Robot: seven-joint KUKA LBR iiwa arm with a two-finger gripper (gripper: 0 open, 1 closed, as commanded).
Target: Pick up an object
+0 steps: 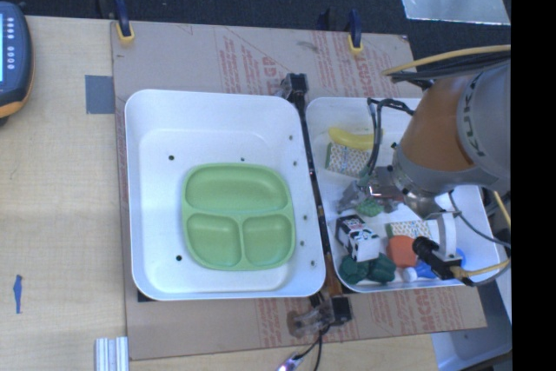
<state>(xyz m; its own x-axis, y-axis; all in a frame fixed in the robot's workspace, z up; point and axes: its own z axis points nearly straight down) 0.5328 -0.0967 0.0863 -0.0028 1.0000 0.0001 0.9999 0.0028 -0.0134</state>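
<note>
The right bin (323,122) holds several small objects. A yellow piece (350,137) lies at its far side, with a green-and-white patterned block (347,158) just in front of it. Nearer the front are a black-and-white toy (355,238), a dark green soft object (366,269), an orange-red piece (401,251) and a small blue item (425,272). My gripper (372,194) reaches down into the middle of this bin, right above a small dark green thing (371,207). The grey wrist and its orange band hide the bin's right half.
The left bin (139,187) holds a light green divided plate (236,215). A black clamp (295,85) sits where the bins meet at the back. Cables (469,274) trail over the right bin's front corner. A blue-and-orange device (12,56) lies at the far left.
</note>
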